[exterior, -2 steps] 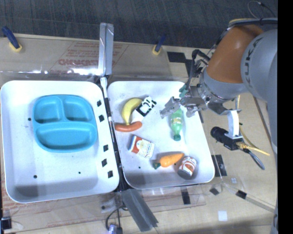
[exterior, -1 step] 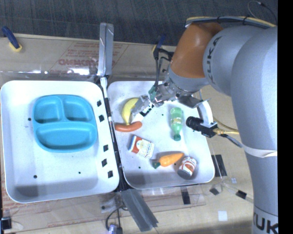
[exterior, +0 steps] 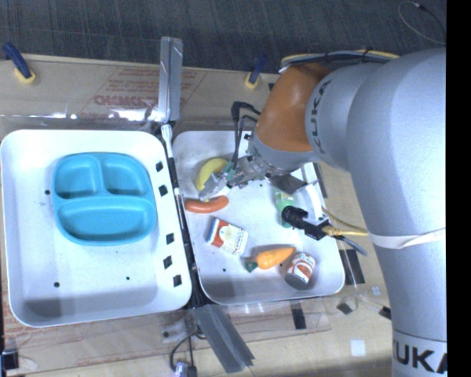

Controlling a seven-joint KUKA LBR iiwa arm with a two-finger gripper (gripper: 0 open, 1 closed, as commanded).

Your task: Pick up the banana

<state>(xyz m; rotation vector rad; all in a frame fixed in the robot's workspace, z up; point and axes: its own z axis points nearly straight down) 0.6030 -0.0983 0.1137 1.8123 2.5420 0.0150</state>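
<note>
Here the biggest thing is the grey arm (exterior: 392, 155), which sweeps in from the right and bends over the right bin (exterior: 220, 285), its orange band sitting just above the wrist; judging by that posture, it is bent this way so the tool can come down at the bin's upper-left corner, where the fruit lies. The 2 white bins sit side by side, and the left bin (exterior: 31, 234) carries a blue divided tray (exterior: 104, 196) that keeps well apart from the work. In the right bin the banana (exterior: 209, 171) lies near the top left wall, curved, with its right end tucked under the gripper (exterior: 224, 179). The gripper sits at that end, touching or almost touching the fruit, but the claw is too small and cluttered to read, so I cannot tell whether it is open, closed or clamped on anything. Just below the banana lies a sausage (exterior: 206, 204), close enough that a low or wide approach might nudge it. Further down are a small carton (exterior: 228, 236), a carrot (exterior: 270, 256) and a red-labelled can (exterior: 300, 270), all clear of the target. A lift looks like the next step, but a firm hold is unproven.
</note>
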